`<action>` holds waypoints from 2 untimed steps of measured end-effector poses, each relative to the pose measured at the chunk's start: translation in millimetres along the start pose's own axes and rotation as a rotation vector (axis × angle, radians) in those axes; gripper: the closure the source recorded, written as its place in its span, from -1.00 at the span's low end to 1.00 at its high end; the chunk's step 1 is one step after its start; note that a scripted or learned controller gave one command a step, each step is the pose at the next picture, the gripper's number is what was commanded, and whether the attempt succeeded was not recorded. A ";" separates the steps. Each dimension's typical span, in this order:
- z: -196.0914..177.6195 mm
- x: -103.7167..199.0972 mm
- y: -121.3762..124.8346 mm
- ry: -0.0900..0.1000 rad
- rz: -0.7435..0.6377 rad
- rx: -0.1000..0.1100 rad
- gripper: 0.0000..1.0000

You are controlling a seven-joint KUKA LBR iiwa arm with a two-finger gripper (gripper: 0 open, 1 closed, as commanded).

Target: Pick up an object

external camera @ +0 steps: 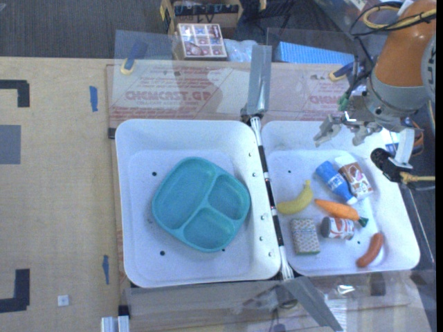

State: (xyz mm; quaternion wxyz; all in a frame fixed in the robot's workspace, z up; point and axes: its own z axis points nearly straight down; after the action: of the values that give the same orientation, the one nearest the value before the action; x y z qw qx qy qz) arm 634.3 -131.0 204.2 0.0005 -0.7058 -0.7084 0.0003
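Above the far edge of your right bin (408, 254) you have the gripper (340, 131), hanging off the grey arm (401, 61) with its orange band; its two fingers are spread apart with nothing between them, and they sit clear of every object below. Look down into that right bin and you find the pickable things grouped toward its middle and near side: a yellow banana (296, 200) lying by the divider, a blue packet (334, 180) just beside a brown-and-white carton (356, 179), an orange carrot (337, 209) stretched below them, a small can (336, 228) under the carrot, a grey sponge block (304, 236) to its left, and a red sausage (370, 250) near the front corner. Your left bin (138, 144) holds a teal divided plate (201, 203), lying flat.
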 end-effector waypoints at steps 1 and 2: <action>116.8 -28.7 -9.1 -0.002 0.015 -0.007 -1.00; 105.3 -29.5 -8.0 -0.001 0.018 -0.012 1.00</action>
State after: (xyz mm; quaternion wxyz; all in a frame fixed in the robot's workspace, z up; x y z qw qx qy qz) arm 626.3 -160.5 98.8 -0.0040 -0.7122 -0.7020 -0.0036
